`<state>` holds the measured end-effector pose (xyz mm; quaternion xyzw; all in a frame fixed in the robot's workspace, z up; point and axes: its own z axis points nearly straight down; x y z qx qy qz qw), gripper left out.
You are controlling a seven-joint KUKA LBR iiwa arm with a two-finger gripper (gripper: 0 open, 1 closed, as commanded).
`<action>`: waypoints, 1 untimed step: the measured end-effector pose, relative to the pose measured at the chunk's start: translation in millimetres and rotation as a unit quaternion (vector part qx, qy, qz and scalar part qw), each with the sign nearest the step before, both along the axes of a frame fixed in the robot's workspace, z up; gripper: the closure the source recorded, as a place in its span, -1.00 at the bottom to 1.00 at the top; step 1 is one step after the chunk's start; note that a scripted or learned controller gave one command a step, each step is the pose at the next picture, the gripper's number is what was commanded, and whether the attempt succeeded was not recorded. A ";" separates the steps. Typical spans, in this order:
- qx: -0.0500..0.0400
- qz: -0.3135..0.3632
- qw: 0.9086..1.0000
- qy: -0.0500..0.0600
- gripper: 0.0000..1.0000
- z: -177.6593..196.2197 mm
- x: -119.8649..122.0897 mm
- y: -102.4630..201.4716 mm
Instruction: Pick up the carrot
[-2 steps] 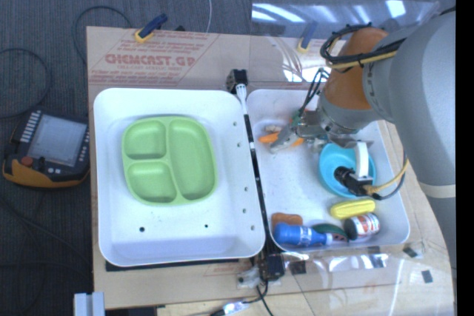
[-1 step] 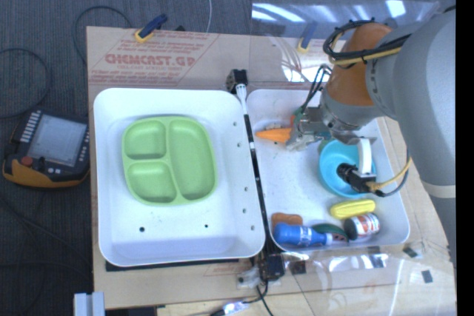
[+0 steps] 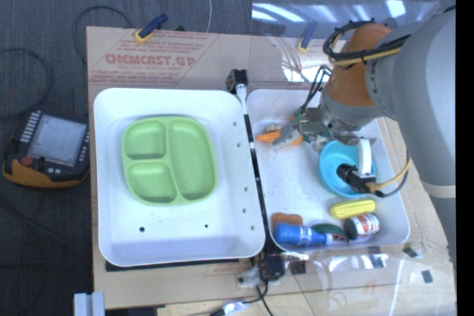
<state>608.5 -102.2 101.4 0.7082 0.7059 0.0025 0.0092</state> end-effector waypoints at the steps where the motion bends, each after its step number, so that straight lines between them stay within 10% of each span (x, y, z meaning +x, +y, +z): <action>1: 0.006 -0.032 0.999 0.010 -1.00 -11.3 36.5 -31.3</action>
